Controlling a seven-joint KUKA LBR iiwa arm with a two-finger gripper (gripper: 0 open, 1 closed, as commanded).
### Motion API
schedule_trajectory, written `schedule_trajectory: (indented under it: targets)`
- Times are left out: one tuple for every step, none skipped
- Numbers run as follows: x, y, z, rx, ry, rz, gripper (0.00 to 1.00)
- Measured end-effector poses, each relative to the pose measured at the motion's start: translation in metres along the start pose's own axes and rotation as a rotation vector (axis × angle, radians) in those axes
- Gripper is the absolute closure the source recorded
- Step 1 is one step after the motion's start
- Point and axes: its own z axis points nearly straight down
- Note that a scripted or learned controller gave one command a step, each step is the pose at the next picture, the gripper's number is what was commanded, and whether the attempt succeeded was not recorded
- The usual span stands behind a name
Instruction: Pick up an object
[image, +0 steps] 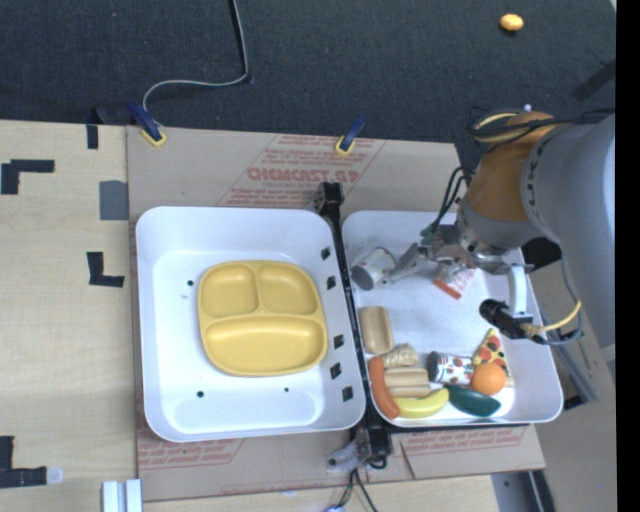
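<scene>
Looking down at the bench, two white bins sit side by side on a cardboard sheet. The left bin (160, 330) holds a yellow divided plate (264, 318), lying flat around the centre of the frame, with nothing on it.

The right bin (545, 395) is where all the small stuff is. Along its lower edge, bottom right of the frame, there's a pile of toy food: a banana (420, 405) lying along the front wall, a hot dog (407, 381) just above it and touching it, an orange carrot-like piece (380, 385) at the left end, a tan bread slice (375, 328) a bit higher beside the divider, a small can with a spotted label (452, 369), an orange fruit (489, 379), a dark green piece (473, 403) under it, and a pizza slice (490, 346) leaning by the right wall. A small red and white item (450, 286) lies alone higher up in that bin.

The arm (520, 190) comes in from the right side of the frame, orange band visible above the wrist. Its gripper (393, 268) reaches left into the upper part of the right bin, right up against a grey cup-like object (367, 270) lying near the divider. Honestly can't tell whether the fingers are spread or closed, or whether they've actually got that grey thing; it's too blurry there.

A tiny orange ball (511, 22) sits on the dark floor at the top right.
</scene>
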Motion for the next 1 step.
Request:
schedule_trajectory:
  targets:
    - [0.0197,0.0489,0.0187,0.016,0.001,0.001,0.00]
